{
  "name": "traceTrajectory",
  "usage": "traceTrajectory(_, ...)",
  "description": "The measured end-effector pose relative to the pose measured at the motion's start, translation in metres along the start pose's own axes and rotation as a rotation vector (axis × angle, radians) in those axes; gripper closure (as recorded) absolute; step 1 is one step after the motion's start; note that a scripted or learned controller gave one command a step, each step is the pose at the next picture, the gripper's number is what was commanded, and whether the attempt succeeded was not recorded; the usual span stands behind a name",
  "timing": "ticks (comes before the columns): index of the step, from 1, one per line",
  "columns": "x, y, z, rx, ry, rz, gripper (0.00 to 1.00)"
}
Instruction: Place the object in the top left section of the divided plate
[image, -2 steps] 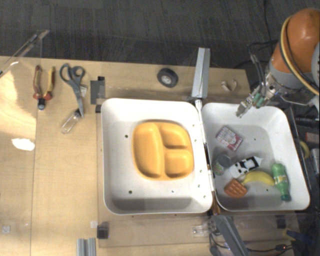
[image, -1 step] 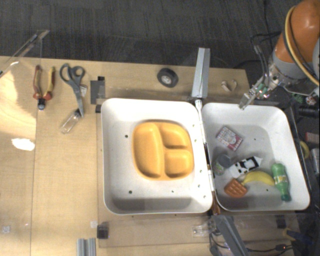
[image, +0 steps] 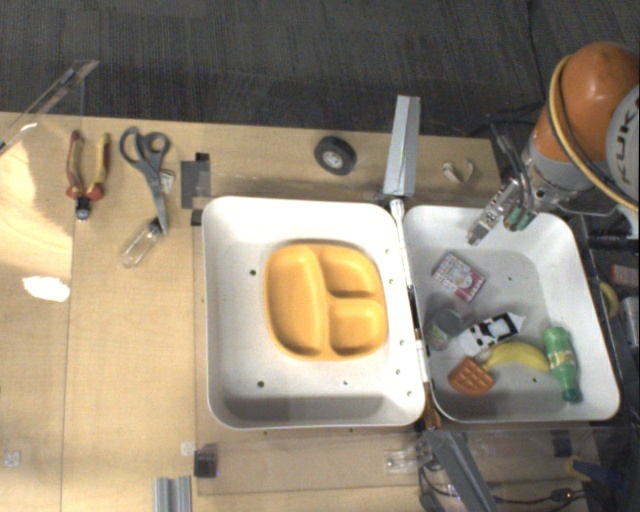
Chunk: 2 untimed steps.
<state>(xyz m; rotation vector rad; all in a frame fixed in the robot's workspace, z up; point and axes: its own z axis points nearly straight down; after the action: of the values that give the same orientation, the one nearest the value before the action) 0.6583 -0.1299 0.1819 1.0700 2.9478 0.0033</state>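
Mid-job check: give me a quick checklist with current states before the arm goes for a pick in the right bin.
1. Plate sits in the left bin: ok.
2. Its sections hold nothing: ok.
3. Objects wait in the right bin, among them banana, green bottle, pink packet: ok.
4. Pincer above the right bin's top left corner, nothing between its fingers: ok.
5. Pincer opening: cannot tell.
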Motion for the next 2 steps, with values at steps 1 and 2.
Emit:
traceTrajectory(1, -0.018, -0.084, -0.062, -0.001, -0.006, 0.087, 1.0)
traceTrajectory(2, -0.004, -0.091, -0.084, -0.001, -0.005, -0.022, 1.0)
